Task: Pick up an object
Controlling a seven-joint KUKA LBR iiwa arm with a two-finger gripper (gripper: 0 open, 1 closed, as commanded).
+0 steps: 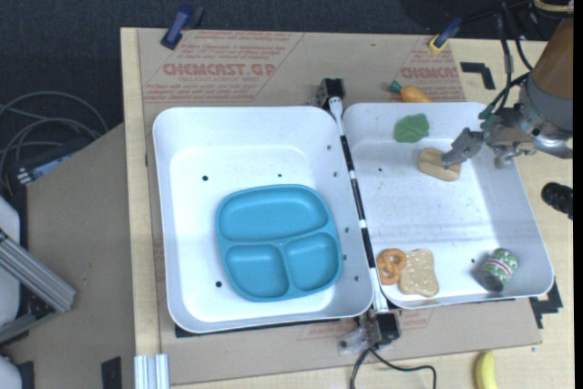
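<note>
- Nothing lifted yet, by the look of things: every item lies on a bin floor.
- Tool (pixel 458 154) low in the right bin (pixel 455 219), reaching in from the right, tips at or just beside the tan bread-like piece (pixel 436 165) near the bin's upper middle.
- Cannot tell how wide the tool stands, nor whether anything sits between its tips; too small and dark against the tan piece.
- Likely target: that tan piece, resting flat on the white floor, just below the green leafy item (pixel 412 127).
- Other candidates in the same bin: pretzel (pixel 391 264) touching a pale cracker-like slab (pixel 419 273) at the lower left, and a small green-and-white can (pixel 498 267) on its side at the lower right.
- Left bin (pixel 182 196) carrying a blue divided tray (pixel 278 241), well apart from the tool.
- Judged stage: approach or contact made; grasp unconfirmed.
- Left to do: secure the piece, then raise it clear of the bin.
</note>
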